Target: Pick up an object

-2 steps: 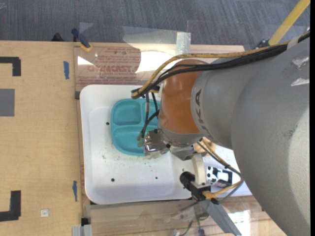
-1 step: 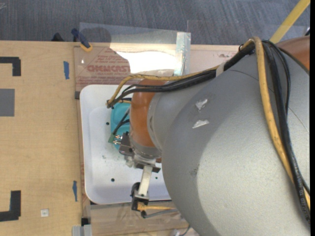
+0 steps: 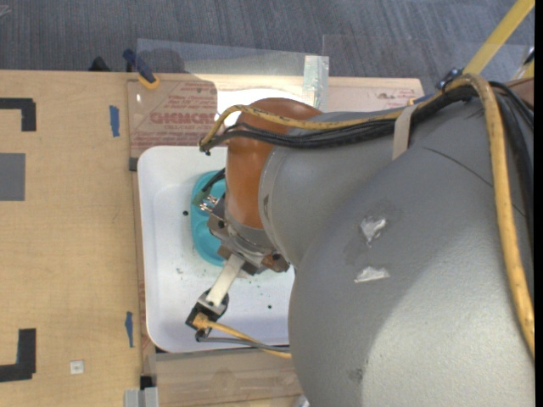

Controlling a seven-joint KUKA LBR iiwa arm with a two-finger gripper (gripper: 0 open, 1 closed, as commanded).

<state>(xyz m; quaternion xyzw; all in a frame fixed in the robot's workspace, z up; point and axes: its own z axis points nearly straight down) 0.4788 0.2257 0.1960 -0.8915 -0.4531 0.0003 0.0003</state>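
A teal, rounded object [image 3: 204, 231] lies in the left part of the white bin [image 3: 161, 253], partly hidden under the arm's wrist. My gripper [image 3: 222, 225] hangs right over it, below the orange band [image 3: 246, 176], and only some metal parts show at the object's right edge. Whether it touches the teal object is hidden. A white bar with a black and yellow tip [image 3: 208, 308] sticks out from the wrist toward the bin's front left corner.
The grey arm [image 3: 407, 253] covers the right half of the view and whatever lies beneath it. A cardboard sheet [image 3: 174, 113] lies behind the bin. The wooden bench [image 3: 64, 227] stretches to the left. Small dark specks dot the bin floor.
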